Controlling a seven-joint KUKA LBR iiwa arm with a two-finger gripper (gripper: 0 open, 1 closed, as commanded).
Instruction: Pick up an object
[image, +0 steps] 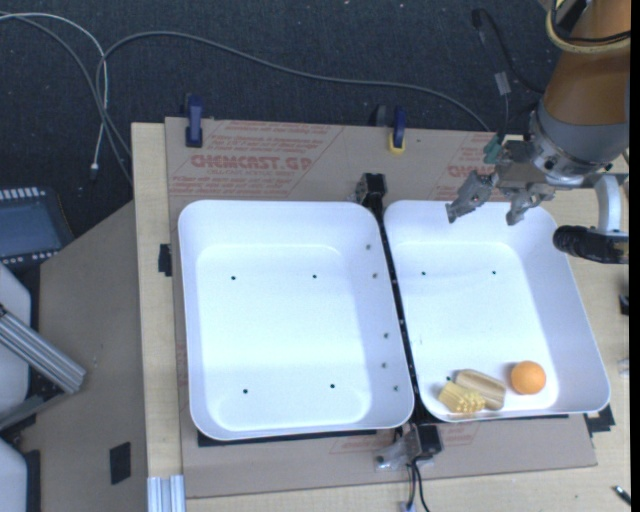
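Observation:
Three small things lie near the front edge of the right bin (560, 300): an orange ball (528, 377), a tan bread-like roll (481, 383) and a yellow corn cob piece (461, 400) touching the roll. My gripper (490, 208) hangs above the far edge of the right bin, well away from them. Its two fingers are spread apart with nothing between them.
The left bin (200, 330) sits beside the right one, with black clips (372, 187) along the seam between them. Both rest on a cardboard-covered board (250, 160) held by blue clamps at the back. Cables trail over the dark floor behind.

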